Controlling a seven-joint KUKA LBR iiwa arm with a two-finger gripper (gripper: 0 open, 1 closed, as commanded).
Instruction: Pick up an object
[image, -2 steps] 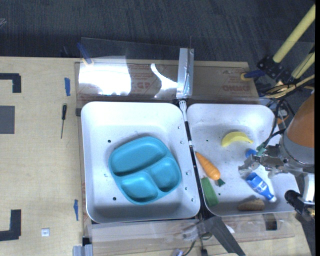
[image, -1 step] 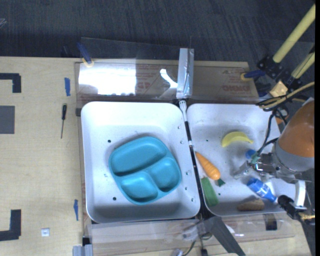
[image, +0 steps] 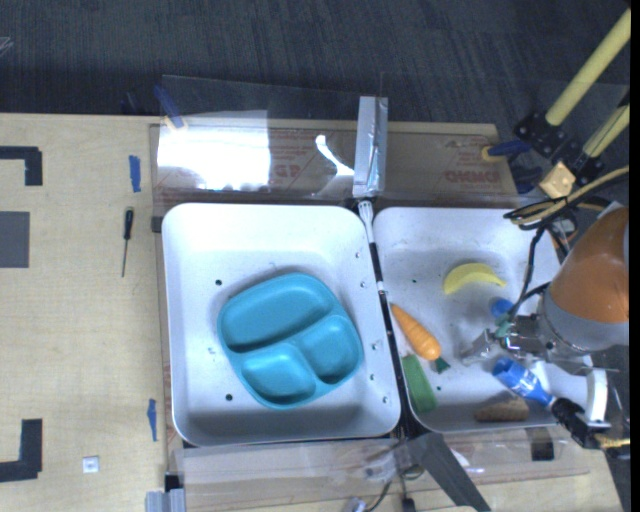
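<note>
Wooden bench (image: 70, 330), two white bins side by side. Right bin (image: 400, 240) holds loose picks: toy carrot (image: 416, 333) against the divider, green piece (image: 418, 386) below it, banana (image: 470, 278) toward the back, blue item (image: 522, 382) and brown stick (image: 500, 410) near the front. Gripper (image: 487, 342) low between carrot and blue item (jaw state: cannot tell), presumably lining up a grasp. Left bin (image: 190, 240) has a blue divided plate (image: 290, 338).
</note>
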